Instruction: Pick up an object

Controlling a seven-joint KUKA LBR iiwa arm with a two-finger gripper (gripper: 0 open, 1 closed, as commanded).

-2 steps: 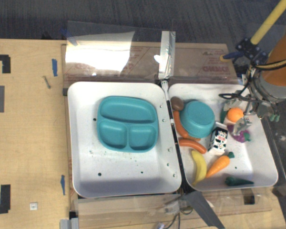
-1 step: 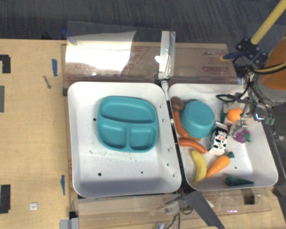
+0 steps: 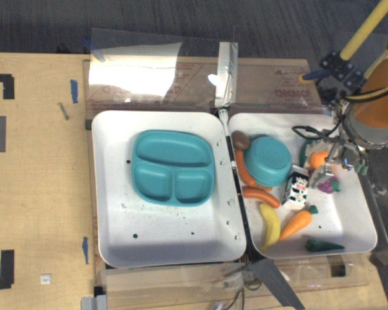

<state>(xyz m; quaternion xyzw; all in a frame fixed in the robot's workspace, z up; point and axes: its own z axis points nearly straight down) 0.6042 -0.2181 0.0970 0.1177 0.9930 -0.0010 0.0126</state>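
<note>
Gripper (image 3: 328, 166) sits low at right bin's (image 3: 365, 228) far right side, over small orange fruit (image 3: 317, 159) and purple toy (image 3: 328, 186). Finger state: can't tell, wiring clutters it. Nearest pick is the orange fruit, just left of me, touching or nearly. Carrot (image 3: 295, 223) lies nearer the camera, long axis diagonal, well apart.
</note>
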